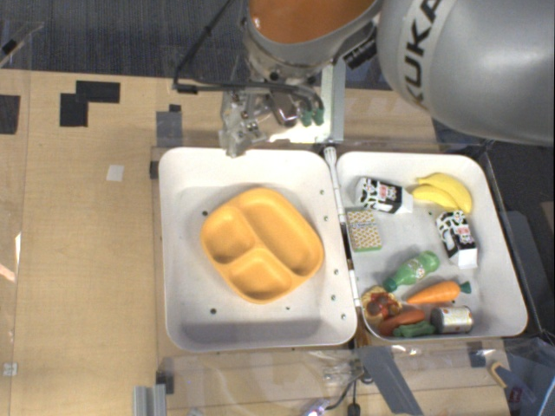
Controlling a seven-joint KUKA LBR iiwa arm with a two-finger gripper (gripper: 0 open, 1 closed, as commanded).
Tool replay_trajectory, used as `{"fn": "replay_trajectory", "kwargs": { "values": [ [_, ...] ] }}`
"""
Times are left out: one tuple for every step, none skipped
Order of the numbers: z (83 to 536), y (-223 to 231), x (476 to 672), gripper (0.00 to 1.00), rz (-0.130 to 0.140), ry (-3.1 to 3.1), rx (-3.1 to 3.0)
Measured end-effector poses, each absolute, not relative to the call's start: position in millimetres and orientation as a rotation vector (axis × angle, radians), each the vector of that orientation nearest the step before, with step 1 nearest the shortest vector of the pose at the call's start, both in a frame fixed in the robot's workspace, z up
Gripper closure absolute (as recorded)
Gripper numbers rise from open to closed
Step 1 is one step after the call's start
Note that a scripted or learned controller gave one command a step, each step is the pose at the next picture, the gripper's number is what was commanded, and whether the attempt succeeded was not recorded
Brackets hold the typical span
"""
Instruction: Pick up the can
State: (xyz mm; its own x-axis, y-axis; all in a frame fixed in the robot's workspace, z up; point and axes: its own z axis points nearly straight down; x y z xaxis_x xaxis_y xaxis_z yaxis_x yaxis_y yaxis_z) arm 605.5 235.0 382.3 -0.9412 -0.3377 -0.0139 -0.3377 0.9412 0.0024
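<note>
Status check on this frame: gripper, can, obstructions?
Gripper above left bin's far rim, nothing held. Small silver can on its side, right bin's near corner. Orange carrot alongside.

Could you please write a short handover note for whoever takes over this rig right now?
Gripper: above the far edge of the left bin, nothing seen in it; finger state unclear.
Can: lying on its side in the near corner of the right bin, beside the carrot.
Yellow divided plate: in the left bin.
Done: nothing; the can is untouched.
Left: move over to the right bin, come down on the can, grasp and lift.
</note>
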Motion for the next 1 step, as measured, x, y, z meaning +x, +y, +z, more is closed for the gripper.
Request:
{"fn": "replay_trajectory", "kwargs": {
  "values": [
    [335.4,235.9,657.1,1.0,0.008,3.108,-0.359]
  ]
}}
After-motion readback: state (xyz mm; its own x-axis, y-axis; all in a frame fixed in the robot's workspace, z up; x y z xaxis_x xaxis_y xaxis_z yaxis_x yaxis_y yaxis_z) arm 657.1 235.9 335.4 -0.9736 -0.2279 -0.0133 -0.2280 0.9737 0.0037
